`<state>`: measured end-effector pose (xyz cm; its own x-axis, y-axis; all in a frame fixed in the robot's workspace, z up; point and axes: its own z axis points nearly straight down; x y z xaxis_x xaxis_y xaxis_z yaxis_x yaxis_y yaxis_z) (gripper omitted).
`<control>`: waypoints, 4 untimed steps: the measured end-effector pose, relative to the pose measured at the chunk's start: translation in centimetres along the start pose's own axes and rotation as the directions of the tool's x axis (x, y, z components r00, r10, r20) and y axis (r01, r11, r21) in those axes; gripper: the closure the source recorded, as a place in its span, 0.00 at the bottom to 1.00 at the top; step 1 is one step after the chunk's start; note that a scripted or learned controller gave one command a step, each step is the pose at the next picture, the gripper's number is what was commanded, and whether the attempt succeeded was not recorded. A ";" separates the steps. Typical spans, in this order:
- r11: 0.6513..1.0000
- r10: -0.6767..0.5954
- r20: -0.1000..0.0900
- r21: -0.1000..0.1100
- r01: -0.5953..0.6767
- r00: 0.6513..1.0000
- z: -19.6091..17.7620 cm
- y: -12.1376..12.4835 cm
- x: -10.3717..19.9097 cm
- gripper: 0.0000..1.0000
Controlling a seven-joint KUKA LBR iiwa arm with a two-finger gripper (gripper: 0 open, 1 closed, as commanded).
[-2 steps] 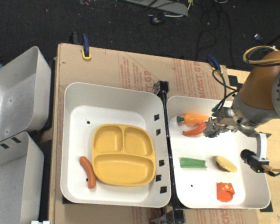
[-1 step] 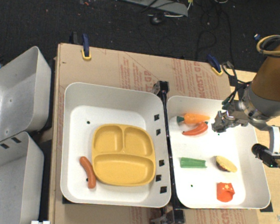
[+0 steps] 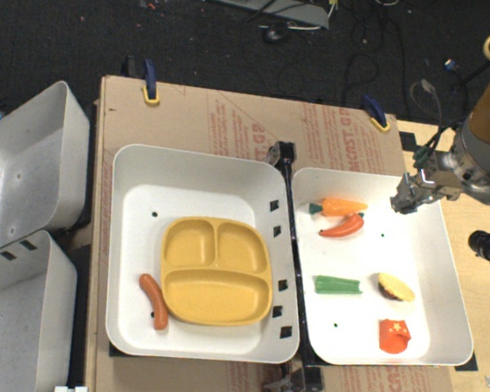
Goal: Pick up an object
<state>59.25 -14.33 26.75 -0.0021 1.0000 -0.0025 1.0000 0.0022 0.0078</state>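
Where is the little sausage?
The sausage lies in the left bin, at its lower left, touching the yellow plate.

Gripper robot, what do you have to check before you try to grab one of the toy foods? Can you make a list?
1. Gripper above the right bin: ok, it sits over the bin's far edge.
2. Gripper free of any toy: ok, nothing shows between its tips.
3. Gripper opening wide enough: cannot tell, too small and dark.
4. Nearest targets located: ok, the carrot and red pepper lie just left of the gripper.
5. Targets separated: not ok, carrot and pepper lie almost touching.
6. Other toys apart: ok, green bean, yellow piece and red piece each lie alone.
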 end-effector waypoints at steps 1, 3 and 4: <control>1.000 0.000 -0.001 0.005 0.000 1.000 -0.5 0.1 0.0 1.00; 1.000 -0.005 -0.004 0.011 0.005 1.000 1.7 -2.7 10.9 1.00; 1.000 -0.005 -0.004 0.011 0.005 1.000 3.0 -4.2 15.2 1.00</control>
<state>55.04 0.82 23.69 -0.0067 1.0000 0.0014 1.0000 0.0067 -0.0034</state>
